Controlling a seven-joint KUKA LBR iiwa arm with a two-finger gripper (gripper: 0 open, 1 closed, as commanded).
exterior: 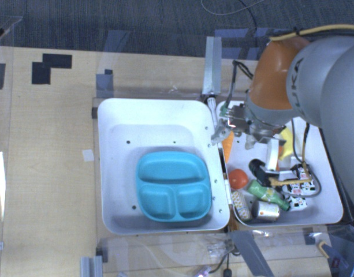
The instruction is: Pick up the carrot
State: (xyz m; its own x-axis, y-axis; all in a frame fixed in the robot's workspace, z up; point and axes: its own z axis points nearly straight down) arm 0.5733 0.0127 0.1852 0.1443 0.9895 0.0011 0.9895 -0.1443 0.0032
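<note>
The arm (315, 79) reaches in from the right and hangs over the far left corner of the right bin (332, 209), orange band (272, 74) facing us. The gripper (224, 133) is down at the bin's left wall, right by the divide between the two bins. Whether it is open or closed I cannot tell; the wrist body hides that. The carrot (227, 148) sits just below the gripper, almost touching it, a slim orange piece lying along that left wall. Nothing shows it being held. Nearer the camera from the gripper lies a red ball (238, 179), then a green bottle (268, 193) and a silver can (268, 211) in a jumble. To the gripper's right, a yellow item (285, 143) peeks from under the wrist. To its left is the left bin (116, 120), with a blue tray (174, 184) in it.
</note>
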